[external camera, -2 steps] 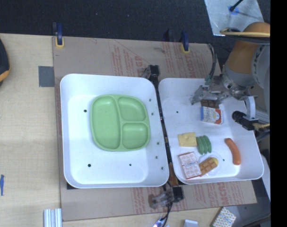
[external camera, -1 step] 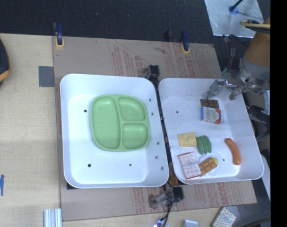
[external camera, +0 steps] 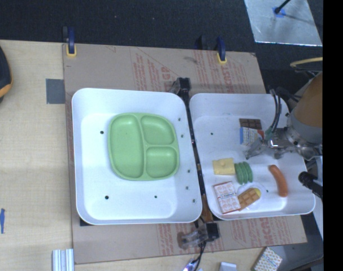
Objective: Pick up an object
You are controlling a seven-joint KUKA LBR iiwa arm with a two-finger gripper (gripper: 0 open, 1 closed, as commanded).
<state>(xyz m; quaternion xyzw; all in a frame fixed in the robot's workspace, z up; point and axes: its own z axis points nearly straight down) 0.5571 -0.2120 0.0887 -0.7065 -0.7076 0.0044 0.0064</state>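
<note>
Tool low in the right bin, among small objects, nothing seen held.

Camera view: the tool (external camera: 260,145) is seen just beside a small packet (external camera: 250,131) in the right bin (external camera: 216,109); whether it is apart or together cannot be told, as it is blurred and the arm (external camera: 307,114) is cut off at the edge. A sausage (external camera: 278,180), yellow block (external camera: 223,166), green piece (external camera: 243,171), cracker (external camera: 249,196) and card (external camera: 226,196) are crowded together, so a neighbour may be nudged or a grasp missed. A green tray (external camera: 143,146) lies in the left bin (external camera: 92,196).

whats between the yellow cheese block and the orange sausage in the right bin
In the camera view, a green ridged pickle-like toy lies between the yellow cheese block and the orange sausage, right beside the cheese.
</note>
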